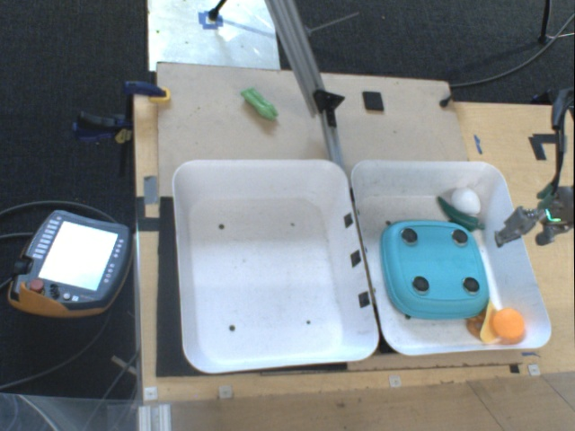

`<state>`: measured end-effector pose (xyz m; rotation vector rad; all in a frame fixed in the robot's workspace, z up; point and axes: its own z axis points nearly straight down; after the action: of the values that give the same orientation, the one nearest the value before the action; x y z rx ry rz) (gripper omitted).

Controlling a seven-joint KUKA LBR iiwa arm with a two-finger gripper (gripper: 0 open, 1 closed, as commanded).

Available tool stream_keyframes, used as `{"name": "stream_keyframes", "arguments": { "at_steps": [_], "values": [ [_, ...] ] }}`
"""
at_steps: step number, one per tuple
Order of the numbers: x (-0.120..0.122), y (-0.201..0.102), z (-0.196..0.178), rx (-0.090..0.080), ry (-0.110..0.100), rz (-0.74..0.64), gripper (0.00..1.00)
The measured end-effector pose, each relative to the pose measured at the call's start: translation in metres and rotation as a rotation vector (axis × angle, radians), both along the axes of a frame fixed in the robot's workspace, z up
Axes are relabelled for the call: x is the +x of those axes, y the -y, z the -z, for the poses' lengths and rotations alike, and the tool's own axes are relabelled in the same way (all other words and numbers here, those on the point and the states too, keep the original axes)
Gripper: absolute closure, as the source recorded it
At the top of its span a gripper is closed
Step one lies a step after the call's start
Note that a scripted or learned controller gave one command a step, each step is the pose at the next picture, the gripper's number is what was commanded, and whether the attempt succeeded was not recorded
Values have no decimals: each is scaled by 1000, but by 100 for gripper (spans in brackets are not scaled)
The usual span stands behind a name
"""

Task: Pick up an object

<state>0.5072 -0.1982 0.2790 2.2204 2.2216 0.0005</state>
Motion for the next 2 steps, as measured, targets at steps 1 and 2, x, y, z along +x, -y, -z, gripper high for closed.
{"name": "stream_keyframes", "arguments": {
  "at_steps": [1,2],
  "values": [
    [0,0,0,0,0,0,0],
    [-2,3,42,1,-3,1,0]
  ]
}}
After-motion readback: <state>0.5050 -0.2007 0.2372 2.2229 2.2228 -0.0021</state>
